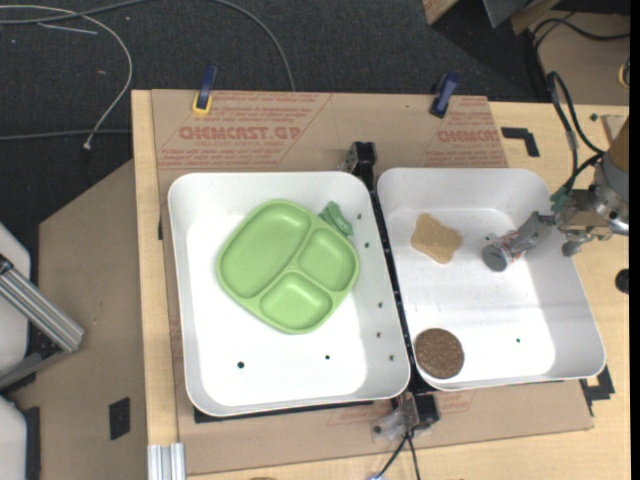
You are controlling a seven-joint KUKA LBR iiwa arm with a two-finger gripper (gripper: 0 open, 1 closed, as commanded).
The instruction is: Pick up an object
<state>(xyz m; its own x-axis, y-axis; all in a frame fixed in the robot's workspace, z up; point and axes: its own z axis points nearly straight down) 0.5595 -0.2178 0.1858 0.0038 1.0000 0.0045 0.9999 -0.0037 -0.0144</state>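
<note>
A tan, roughly square sponge-like piece (436,238) lies in the upper left part of the right bin (560,363). A brown round disc (439,353) rests at that bin's front left corner. My gripper (497,255) reaches in from the right and hangs low over the bin floor. It sits a short way right of the tan piece and apart from it. I see nothing held in it. In the left bin (200,368) lies a green divided plate (288,265), with a small dark green object (337,218) at its upper right rim.
The two bins stand side by side on a cardboard sheet (160,148) held by blue clamps (206,86). A black bracket (361,156) sits between the bins at the back. Cables (562,98) hang by the arm at the right.
</note>
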